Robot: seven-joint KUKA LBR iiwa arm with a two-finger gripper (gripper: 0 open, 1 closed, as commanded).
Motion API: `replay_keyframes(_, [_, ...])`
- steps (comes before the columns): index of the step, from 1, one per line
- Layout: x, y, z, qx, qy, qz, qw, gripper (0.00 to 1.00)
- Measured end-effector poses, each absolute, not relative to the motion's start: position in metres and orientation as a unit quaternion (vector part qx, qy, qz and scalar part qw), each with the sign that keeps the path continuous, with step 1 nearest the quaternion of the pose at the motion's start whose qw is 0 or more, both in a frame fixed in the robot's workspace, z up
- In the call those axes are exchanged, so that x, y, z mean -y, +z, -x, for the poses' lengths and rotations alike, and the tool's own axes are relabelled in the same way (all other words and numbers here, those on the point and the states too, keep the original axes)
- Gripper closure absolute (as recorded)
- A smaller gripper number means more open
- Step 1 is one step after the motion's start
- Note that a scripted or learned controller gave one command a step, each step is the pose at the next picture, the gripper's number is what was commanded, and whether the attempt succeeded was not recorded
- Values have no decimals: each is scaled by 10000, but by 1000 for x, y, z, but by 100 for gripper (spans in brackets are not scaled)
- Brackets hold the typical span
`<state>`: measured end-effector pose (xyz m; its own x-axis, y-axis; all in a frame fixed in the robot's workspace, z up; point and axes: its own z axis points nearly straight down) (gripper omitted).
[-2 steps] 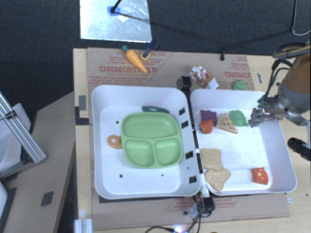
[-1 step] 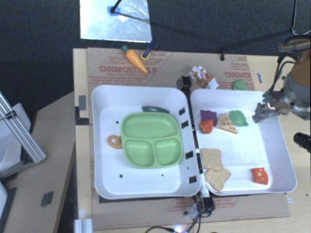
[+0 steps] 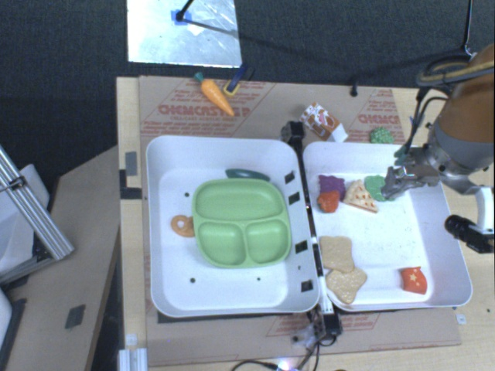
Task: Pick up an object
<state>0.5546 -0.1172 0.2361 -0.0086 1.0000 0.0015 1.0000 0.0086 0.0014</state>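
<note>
Toy food pieces lie scattered in the right bin (image 3: 433, 296). Nearest the camera, at its six o'clock edge, two tan bread slices (image 3: 340, 269) overlap near the divider, and an orange-red piece (image 3: 414, 280) sits toward five o'clock. Farther in, at about ten o'clock, a red piece (image 3: 329, 202) touches a purple piece (image 3: 332, 185), with a pizza slice (image 3: 360, 197) just beside them and a green piece (image 3: 374, 185) next to that. The gripper (image 3: 394, 185) hangs low at the bin's one o'clock, its tip just beside the green piece and the pizza slice; whether its fingers are apart or together cannot be told, and nothing is seen between them. The left bin (image 3: 166, 284) holds a green divided plate (image 3: 241, 222) in its middle, with a small orange ring (image 3: 183, 226) at the plate's nine o'clock. Beyond the bins, on the cardboard (image 3: 255, 103), lie a carrot (image 3: 216, 96), a small red-and-white packet (image 3: 319, 120) and a green sprig (image 3: 380, 136).
</note>
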Motion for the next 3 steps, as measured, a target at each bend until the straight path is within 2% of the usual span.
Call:
replay_keyframes(1, [62,225,-540,7101,-4,7041,3,100])
replay_keyframes(2, [18,228,-535,7103,-7,7039,5,100])
replay_keyframes(3, [-40,223,-515,7099,0,7043,7,100])
